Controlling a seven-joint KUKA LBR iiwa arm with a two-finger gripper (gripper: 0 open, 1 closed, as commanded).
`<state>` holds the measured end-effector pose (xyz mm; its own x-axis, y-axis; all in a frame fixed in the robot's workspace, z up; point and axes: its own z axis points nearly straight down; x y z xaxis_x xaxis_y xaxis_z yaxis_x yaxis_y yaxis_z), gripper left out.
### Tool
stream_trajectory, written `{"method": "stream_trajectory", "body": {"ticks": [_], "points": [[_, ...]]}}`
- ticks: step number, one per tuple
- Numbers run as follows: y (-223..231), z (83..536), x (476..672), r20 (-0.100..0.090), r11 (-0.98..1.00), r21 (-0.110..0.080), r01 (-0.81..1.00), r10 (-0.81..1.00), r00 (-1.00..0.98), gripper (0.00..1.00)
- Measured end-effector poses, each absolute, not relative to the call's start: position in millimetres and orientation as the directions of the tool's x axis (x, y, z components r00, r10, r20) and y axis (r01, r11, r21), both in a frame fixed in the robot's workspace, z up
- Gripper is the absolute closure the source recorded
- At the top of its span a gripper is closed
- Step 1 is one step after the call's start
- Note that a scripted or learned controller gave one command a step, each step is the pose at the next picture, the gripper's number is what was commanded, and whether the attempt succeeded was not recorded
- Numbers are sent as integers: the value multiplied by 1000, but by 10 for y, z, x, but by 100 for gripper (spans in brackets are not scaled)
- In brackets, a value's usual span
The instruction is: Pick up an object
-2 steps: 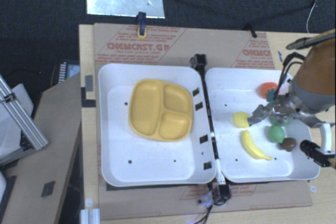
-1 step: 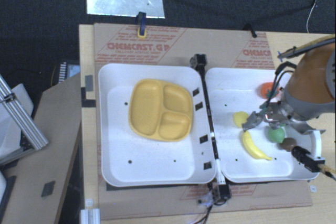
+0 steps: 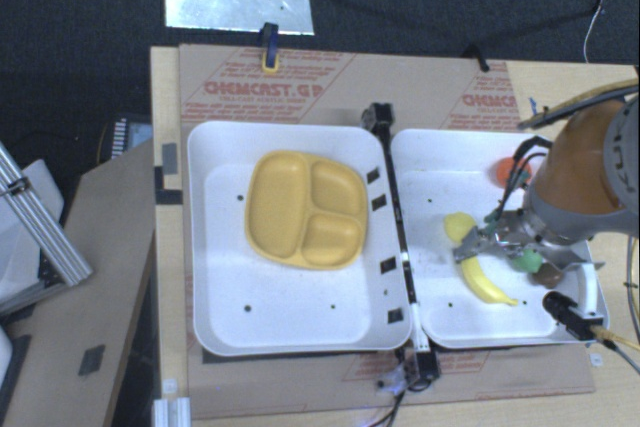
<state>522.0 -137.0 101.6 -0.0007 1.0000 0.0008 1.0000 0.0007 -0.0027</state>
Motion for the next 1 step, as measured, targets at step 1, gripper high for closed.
{"method": "stream_trajectory", "body": {"ticks": [1], "points": [[-1366,835,5223,1,0,-1,1000,1000,0,0]]}}
